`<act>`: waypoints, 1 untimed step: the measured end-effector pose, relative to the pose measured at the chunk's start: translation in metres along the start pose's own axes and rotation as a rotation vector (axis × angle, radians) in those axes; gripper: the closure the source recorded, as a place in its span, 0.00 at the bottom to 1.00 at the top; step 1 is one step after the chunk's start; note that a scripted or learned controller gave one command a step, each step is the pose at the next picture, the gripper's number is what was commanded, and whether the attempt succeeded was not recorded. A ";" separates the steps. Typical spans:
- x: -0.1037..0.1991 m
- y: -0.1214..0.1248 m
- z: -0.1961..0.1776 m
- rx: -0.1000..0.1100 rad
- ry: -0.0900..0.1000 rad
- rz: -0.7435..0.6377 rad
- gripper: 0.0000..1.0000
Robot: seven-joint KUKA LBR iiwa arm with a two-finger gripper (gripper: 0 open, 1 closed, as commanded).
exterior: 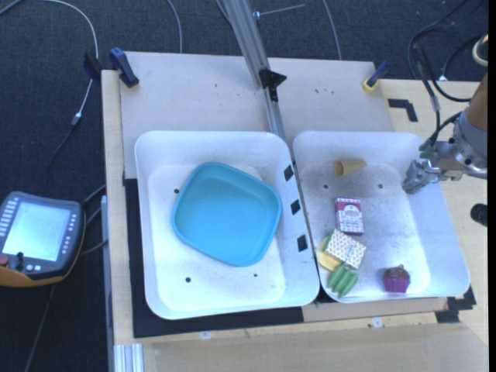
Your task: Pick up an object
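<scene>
Objects for picking lie in the right bin (434, 208): a small tan cone (349, 167) near the far wall, a red carton (349, 215) in the middle, a patterned cracker packet (345, 248) just below it, touching a yellow piece (327, 260) and a green pod (342, 280), and a purple cupcake (396, 278) near the front. The gripper (415, 178) hangs over the bin's far right part, apart from all of them, and nothing is between its fingers; open or closed, I cannot tell. By my reading, the pick is not yet begun. The left bin (155, 208) holds a blue plate (226, 213). Nothing blocks the cone or cupcake; the packet cluster looks crowded.
</scene>
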State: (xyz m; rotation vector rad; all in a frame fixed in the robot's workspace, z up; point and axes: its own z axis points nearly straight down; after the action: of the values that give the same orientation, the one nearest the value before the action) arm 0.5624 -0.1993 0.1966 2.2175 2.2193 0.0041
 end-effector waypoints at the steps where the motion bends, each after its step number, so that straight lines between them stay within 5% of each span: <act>1: 0.000 0.001 -0.023 0.002 0.001 0.001 1.00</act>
State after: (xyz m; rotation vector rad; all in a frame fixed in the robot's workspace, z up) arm 0.5630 -0.1993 0.2195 2.2194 2.2200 0.0023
